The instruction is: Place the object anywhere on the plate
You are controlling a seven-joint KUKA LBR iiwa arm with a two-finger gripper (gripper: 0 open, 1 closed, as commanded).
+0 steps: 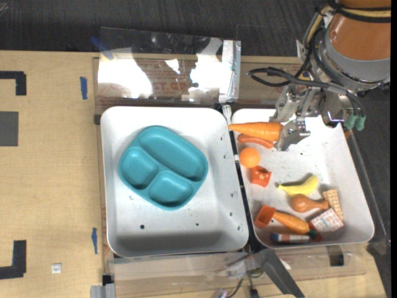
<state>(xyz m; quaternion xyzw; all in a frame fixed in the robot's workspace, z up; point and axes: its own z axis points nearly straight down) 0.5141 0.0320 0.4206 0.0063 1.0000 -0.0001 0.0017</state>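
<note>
A teal plate [162,165] with three compartments lies in the left bin [124,225]. An orange carrot [253,130] lies level at the top left of the right bin [355,185], its thin tip over the divider between the bins. My gripper [290,133] is shut on the carrot's thick right end. The plate is to the left of the carrot and a little nearer the camera.
Under the carrot lie a reddish piece [257,143], an orange ball [249,158] and a red block [260,176]. A yellow banana [299,184], a second carrot [289,221], a waffle piece [332,198] and a marker [291,236] crowd the bin's lower half.
</note>
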